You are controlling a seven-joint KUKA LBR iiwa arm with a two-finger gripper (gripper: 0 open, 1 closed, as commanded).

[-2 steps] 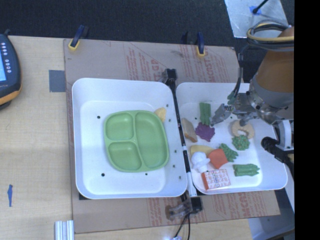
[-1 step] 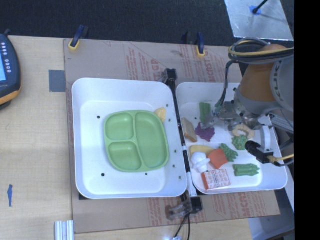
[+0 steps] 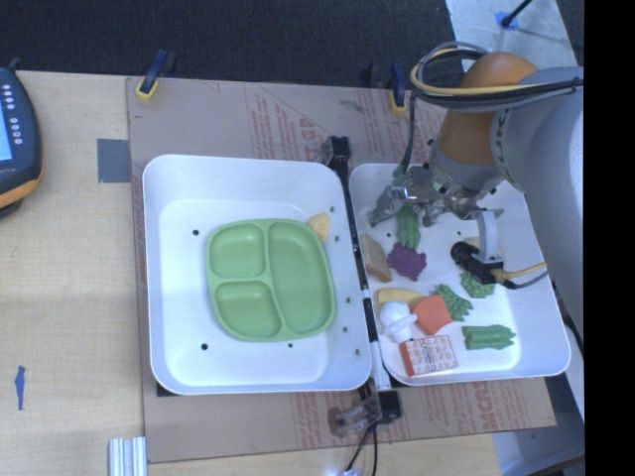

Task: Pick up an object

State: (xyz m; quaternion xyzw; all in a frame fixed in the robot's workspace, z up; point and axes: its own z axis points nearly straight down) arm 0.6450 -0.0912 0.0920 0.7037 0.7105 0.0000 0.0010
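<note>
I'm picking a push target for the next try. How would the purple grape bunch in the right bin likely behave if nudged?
The purple grape bunch looks like moulded toy food, so probably stiff and light. Its lumpy shape suggests it would slide or wobble, not roll. It lies close to the green vegetable, so a nudge would likely move that too.

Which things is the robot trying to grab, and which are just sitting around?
For the job: the grey metal pincer, the small green plastic toy vegetable beneath it, the purple toy grape bunch, the orange toy block.

Just lying about: the green divided plastic plate, the blue clamp, the black handheld controller.
</note>
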